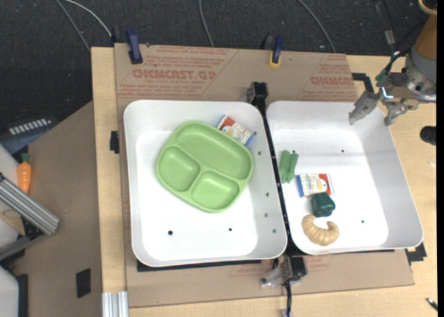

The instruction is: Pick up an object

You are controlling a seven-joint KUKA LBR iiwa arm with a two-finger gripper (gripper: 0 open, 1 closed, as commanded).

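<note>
Presently finds the grey two-finger gripper (375, 110) hanging over the far right corner of the right-hand shallow white bin (378, 170), fingers spread apart and grasping nothing. Places every candidate in that bin well apart from the fingers, down toward the near left: a green oblong block (287, 165) beside the bin's left wall, with its long axis running roughly far-to-near; just beyond it a small blue, white and red printed carton (316, 184); touching or almost touching that, a dark green stubby block (322, 204); and nearest the camera a tan croissant-shaped toy (320, 231), curved ends pointing toward the near edge. Puts the green oblong block and the carton closest along that diagonal. Calls, most likely, for a move leftward and toward the near edge before any descent. Sets aside the left-hand white bin (180, 232), farther off, with its light green divided plastic plate (205, 166) partly covering a small printed box (234, 130).
</note>
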